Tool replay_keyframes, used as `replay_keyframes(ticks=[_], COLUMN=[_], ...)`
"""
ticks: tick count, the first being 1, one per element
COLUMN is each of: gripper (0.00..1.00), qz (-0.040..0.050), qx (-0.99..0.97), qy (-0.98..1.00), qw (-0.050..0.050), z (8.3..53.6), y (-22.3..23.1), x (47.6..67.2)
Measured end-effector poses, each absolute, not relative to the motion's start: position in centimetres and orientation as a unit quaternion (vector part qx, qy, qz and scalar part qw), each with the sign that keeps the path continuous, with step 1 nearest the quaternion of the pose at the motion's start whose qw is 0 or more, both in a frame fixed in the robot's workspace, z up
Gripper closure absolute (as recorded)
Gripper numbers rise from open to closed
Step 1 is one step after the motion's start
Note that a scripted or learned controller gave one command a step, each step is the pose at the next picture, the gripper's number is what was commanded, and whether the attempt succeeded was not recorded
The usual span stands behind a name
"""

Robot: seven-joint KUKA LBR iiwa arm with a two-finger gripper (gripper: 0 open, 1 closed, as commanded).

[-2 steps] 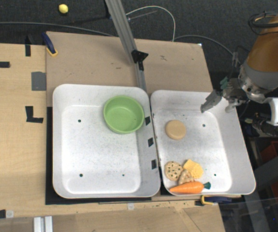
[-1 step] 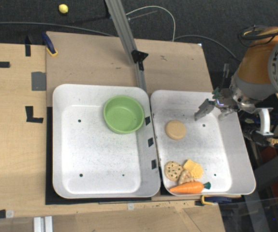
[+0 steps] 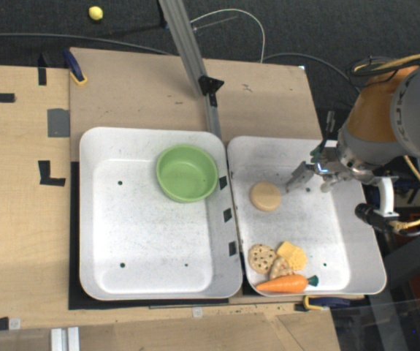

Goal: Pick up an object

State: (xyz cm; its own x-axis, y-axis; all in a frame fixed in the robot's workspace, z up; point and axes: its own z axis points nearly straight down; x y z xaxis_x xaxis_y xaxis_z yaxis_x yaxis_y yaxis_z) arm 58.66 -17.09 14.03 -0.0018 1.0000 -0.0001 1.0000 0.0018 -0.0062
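Down at the front edge of the right bin (image 3: 363,269) we have a little cluster: a toy carrot (image 3: 286,284) lying flat along the near wall, a chocolate-chip cookie (image 3: 261,258) just behind it on the left, and a yellow cracker (image 3: 291,254) beside the cookie, all three touching or nearly so. Nothing is gripping any of them.

Moving up the bin, a round tan piece, possibly a bun or biscuit (image 3: 266,197), sits alone on the floor near the left wall. This looks like the likeliest target, since the gripper (image 3: 313,175) hangs just to its right and a little beyond it. The fingers are spread apart, one prong angling toward the tan piece, and there is nothing between them. So the claw is open and empty, near the object but not around it.

Across the divider, the left bin (image 3: 100,225) carries a green bowl (image 3: 187,172) at its far right corner, well apart from the arm.

Further back, the grey arm with its orange band (image 3: 374,115) comes in from the right, and a metal pole (image 3: 184,35) crosses the bench.

Progress, as I judge it: an approach at most. No grasp is made and no lift is begun. What's left is to centre over a piece, descend, close and raise it.
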Motion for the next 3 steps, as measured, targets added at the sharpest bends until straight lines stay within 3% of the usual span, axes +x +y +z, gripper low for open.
replay_keyframes(ticks=[1, 3], gripper=[1.0, 1.0], qz=[0.001, -0.0009], qx=[-0.706, -0.707], qy=[-0.708, -0.707], qw=[0.001, -0.002], z=[15.3, 24.0], y=[-17.0, -17.6], x=[58.8, 59.0])
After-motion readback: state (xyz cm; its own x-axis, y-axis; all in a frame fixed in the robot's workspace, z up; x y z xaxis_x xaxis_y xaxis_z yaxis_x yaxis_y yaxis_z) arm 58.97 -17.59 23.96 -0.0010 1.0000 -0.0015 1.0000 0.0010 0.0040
